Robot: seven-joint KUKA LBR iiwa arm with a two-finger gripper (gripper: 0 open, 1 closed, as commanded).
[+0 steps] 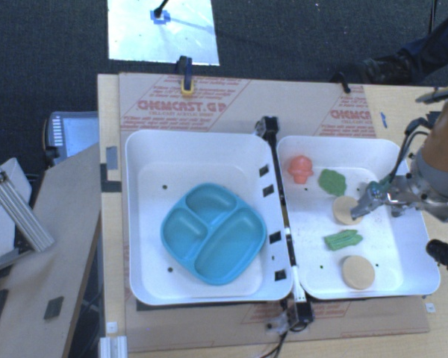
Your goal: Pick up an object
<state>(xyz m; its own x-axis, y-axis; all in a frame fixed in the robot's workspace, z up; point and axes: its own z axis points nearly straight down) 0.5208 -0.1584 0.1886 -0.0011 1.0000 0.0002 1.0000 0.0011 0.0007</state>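
The gripper (366,200) is low in the right bin (381,149), reaching in from the right side. Its tip is right beside a small tan round piece (344,211), at that piece's right edge. I cannot tell if the gripper is wide or narrow, and nothing can be seen held in it. Behind it, the grey arm (433,174) goes off to the right.

Just up and left of the tan round piece lies a green leafy toy (331,181). Further left, near the top left corner of the bin, sits a pink-orange toy (300,168). Below the gripper lies another green toy (342,239), long and bumpy. Near the bottom of the bin lies a bigger tan round toy (358,271), like a cookie. These toys all lie apart from each other, except the tan round piece and the green leafy toy, which are very close.

The left bin (201,146) touches the right bin along the middle. In it lies a blue plate (213,233) with three parts, turned at a slant.

Both bins sit on a tabletop (239,99) covered with brown board that has red letters on it.
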